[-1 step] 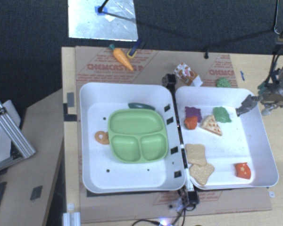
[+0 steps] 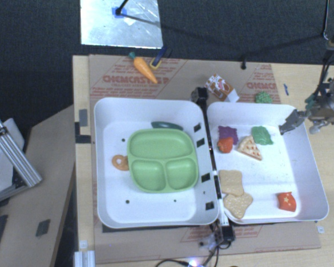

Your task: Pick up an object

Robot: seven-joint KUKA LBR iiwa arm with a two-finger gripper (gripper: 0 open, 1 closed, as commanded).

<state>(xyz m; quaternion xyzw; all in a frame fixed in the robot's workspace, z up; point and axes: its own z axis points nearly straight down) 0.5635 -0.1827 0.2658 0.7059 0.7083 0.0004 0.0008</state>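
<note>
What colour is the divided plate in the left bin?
Light green. The divided plate shows clearly in the camera view, lying in the white left bin.

In the right bin (image 2: 314, 174) you have seven toy foods lying flat and loose. A purple piece (image 2: 228, 133) sits toward the back, with a red tomato (image 2: 225, 146) touching its front edge. Just right of them lies a pizza slice (image 2: 249, 148), and a green leaf (image 2: 261, 135) behind it. Two tan toast pieces (image 2: 231, 182) (image 2: 237, 204) overlap by the left wall. A red-orange piece (image 2: 286, 201) lies alone near the front right corner.
</note>
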